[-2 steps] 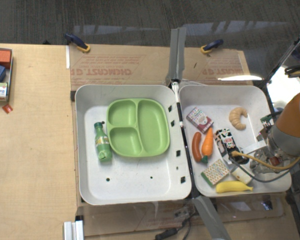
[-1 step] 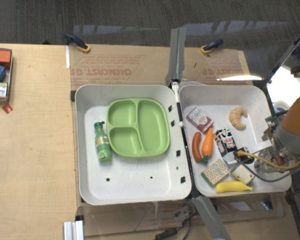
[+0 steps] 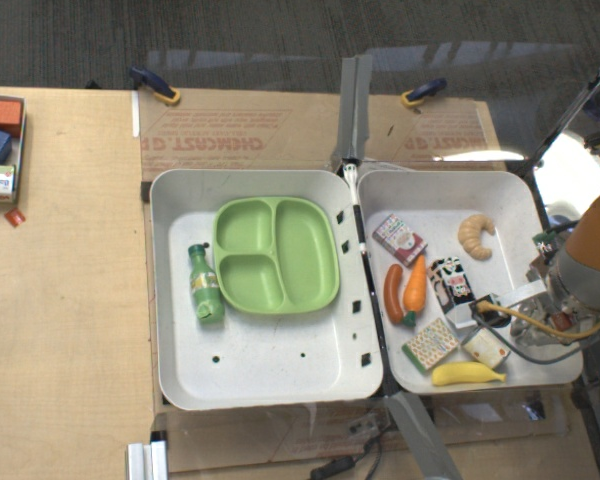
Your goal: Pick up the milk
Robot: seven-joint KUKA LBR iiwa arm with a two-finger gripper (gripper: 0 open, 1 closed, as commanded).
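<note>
- In the right bin [image 3: 520, 183], about midway across its floor, the milk [image 3: 450, 283] is lying flat. It is a black-and-white carton with its long side pointing toward the bin's near wall.
- Just left of the milk, a carrot [image 3: 414, 286] is lying almost parallel to it, leafy end toward the near wall.
- On the carrot's far side from the milk, a red sausage [image 3: 393, 293] is lying close against the carrot.
- Up and left of the milk, a pink carton [image 3: 398, 238] is sitting at a tilt, apart from it.
- Up and right of the milk, a croissant [image 3: 476, 236] is resting, also apart from it.
- Below the milk, a green box [image 3: 430, 343] and a tan box [image 3: 487, 348] are lying side by side. A banana [image 3: 467, 373] is lying past them along the bin's near wall.
- Right of the milk, the gripper [image 3: 552, 313] is hanging low over the bin's right side, with the grey arm reaching in from the view's right edge. I cannot tell whether the jaws are apart or together.
- Well left of the milk, in the left bin [image 3: 170, 268], a green plate [image 3: 277, 256] with three compartments is sitting. A green bottle [image 3: 204, 283] is lying just beyond the plate.
- Far left of the milk, on the desk [image 3: 60, 318], red and blue blocks [image 3: 0, 133] are sitting at the view's edge.
</note>
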